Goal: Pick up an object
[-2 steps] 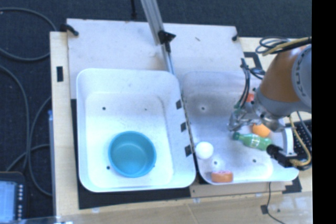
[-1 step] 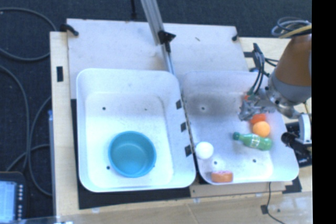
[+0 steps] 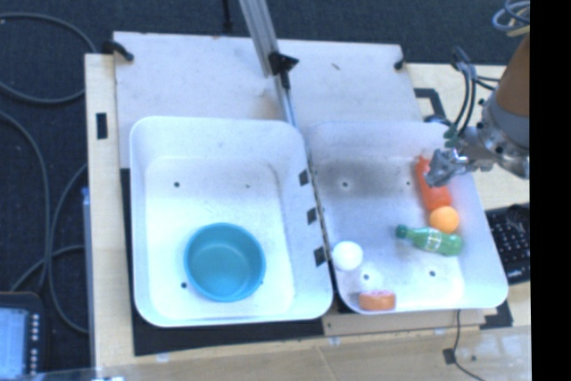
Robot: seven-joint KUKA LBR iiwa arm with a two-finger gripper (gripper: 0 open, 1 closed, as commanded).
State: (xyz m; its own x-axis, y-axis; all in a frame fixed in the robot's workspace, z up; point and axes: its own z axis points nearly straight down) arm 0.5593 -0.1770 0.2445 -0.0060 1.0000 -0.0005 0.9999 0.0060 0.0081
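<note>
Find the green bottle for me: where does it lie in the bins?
The green bottle lies on its side in the right bin, near that bin's right wall, just below the orange ball and right of the white ball.

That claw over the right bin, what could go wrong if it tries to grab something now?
The gripper sits over the orange carrot-shaped toy, close to the right bin's far edge, so it might bump the wall or grip only the toy's tip and let it slip. The orange ball and green bottle lie packed just beside it, so a push could nudge or roll them away.
</note>
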